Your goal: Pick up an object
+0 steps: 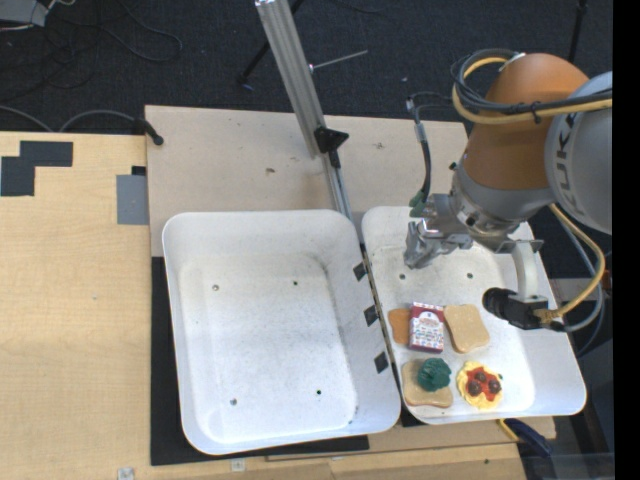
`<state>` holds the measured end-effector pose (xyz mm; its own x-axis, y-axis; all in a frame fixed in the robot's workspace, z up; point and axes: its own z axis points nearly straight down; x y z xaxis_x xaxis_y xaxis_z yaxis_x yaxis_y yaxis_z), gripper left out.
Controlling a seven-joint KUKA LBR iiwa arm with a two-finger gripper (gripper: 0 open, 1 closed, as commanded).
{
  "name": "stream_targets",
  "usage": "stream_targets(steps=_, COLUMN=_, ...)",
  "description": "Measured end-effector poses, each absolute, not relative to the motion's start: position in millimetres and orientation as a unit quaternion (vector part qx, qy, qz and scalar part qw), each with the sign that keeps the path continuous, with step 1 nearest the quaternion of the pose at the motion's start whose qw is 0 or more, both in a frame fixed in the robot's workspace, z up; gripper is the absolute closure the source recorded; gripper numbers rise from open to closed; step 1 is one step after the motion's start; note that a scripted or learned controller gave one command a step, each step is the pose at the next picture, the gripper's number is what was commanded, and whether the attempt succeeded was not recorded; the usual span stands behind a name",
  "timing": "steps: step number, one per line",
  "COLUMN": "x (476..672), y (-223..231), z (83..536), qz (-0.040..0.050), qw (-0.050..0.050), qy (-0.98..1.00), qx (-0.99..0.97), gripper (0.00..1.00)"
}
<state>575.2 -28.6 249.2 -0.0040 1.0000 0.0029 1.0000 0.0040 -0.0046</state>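
Two white bins: left bin and right bin. Gripper hangs over the right bin's upper part, nothing between its fingers; spread or pressed together, cannot tell. Objects in right bin's near end, five counted: red box, tan slice, orange piece, green lump on bread, yellow-red disc.

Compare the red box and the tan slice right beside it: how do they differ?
The red box is red with white print; the tan slice is plain tan. The box has square corners and the slice has rounded ones. The box lies nearer the bins' divider, the slice further right. Both lie flat in the right bin, below the gripper.
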Motion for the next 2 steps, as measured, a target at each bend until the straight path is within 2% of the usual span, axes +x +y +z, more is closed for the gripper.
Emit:
stream_targets(steps=1, x=571.0, y=24.2, z=238.1, qz=0.0013, qw=0.003, qy=-0.709, qx=-0.706, gripper=1.0)
stream_targets(steps=2, x=552.7, y=65.6, z=231.0, qz=0.0021, qw=0.003, qy=-0.708, qx=-0.706, gripper=1.0)
